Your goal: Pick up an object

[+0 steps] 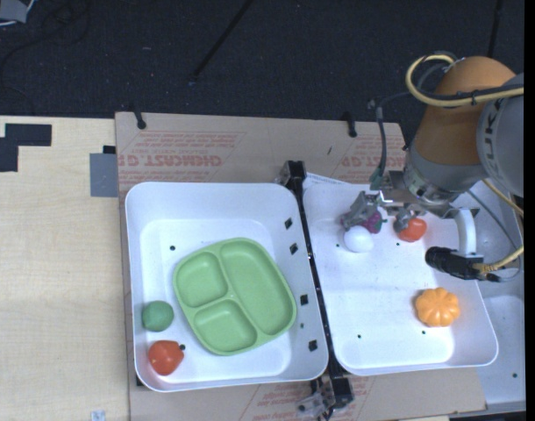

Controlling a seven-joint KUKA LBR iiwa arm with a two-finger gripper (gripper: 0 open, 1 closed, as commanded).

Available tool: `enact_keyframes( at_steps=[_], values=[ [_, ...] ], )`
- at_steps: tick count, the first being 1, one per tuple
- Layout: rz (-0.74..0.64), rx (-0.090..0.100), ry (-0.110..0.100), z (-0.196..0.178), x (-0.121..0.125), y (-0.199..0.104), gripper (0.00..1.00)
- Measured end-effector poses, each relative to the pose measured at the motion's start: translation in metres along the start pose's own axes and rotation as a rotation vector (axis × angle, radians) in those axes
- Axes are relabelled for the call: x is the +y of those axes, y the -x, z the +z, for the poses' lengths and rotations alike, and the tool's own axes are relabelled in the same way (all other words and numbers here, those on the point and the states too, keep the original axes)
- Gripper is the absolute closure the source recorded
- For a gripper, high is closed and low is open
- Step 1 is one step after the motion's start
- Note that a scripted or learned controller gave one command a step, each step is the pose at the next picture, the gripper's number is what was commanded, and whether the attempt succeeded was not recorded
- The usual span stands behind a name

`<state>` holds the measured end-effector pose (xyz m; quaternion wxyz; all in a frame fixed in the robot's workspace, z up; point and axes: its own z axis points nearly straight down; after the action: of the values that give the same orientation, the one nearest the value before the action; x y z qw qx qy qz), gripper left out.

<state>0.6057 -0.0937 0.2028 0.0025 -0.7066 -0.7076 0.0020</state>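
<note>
Hovering gripper (373, 218), white ball (358, 240) just below

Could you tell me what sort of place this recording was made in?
Probably a robotics lab bench for grasping trials: a grey-and-orange robot arm reaches over two shallow white plastic bins holding toy items, such as a small orange pumpkin and a green divided tray.

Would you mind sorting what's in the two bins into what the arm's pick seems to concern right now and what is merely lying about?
In play, judging by where the arm is:
- gripper
- white ball just below it
- small red object beside it

Lying about:
- orange pumpkin, same bin
- green divided plate
- green ball
- red tomato
</note>
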Motion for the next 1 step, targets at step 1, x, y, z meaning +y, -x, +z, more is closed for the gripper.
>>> enact_keyframes(
  at_steps=[1],
  values=[
    [0.001, 0.0, -0.001, 0.0436, -0.0023, -0.001, 0.0]
  ],
)
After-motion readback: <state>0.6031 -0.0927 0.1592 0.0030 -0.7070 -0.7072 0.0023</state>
